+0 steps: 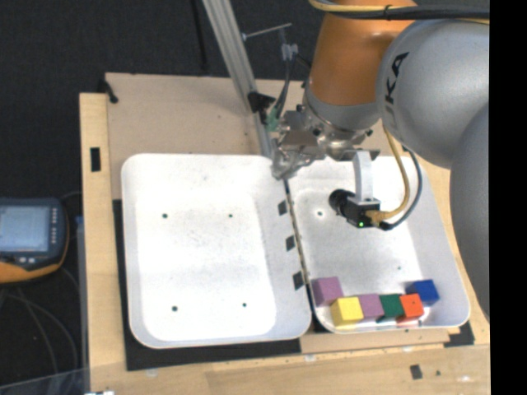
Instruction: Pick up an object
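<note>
The gripper point(290, 161) hangs over the far edge between both bins; whether it is open I cannot tell. Coloured blocks point(375, 305) line the right bin's point(428, 220) near edge.

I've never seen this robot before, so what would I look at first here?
Probably the big grey and orange arm, reaching in from the right over the top of the right bin. Next, the little row of colourful blocks at that bin's near edge: purple, yellow, orange and blue. The left bin is plain white beside it.
</note>
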You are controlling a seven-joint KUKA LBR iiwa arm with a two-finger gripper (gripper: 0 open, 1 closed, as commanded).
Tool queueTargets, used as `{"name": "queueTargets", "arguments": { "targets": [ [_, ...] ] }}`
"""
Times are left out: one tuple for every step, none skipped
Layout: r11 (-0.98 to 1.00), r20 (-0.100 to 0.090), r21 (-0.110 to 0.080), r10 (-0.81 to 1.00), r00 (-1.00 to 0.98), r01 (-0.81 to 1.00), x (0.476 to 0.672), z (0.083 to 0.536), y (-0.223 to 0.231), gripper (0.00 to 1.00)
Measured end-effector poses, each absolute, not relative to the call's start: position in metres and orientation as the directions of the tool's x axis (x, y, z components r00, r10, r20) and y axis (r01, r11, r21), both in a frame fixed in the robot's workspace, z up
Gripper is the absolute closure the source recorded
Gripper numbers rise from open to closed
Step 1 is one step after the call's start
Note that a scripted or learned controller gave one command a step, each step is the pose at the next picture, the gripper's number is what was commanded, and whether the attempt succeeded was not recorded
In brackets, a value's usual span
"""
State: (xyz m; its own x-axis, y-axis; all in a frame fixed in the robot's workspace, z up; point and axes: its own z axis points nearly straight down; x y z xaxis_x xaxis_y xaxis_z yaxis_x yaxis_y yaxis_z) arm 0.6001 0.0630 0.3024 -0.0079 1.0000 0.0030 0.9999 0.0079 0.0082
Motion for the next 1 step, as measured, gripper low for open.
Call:
{"name": "queueTargets", "arguments": {
  "targets": [
    [0.003, -0.001, 0.003, 1.0, -0.003, 1.0, 0.6135, 0.3102, 0.0535, 1.0]
  ]
}}
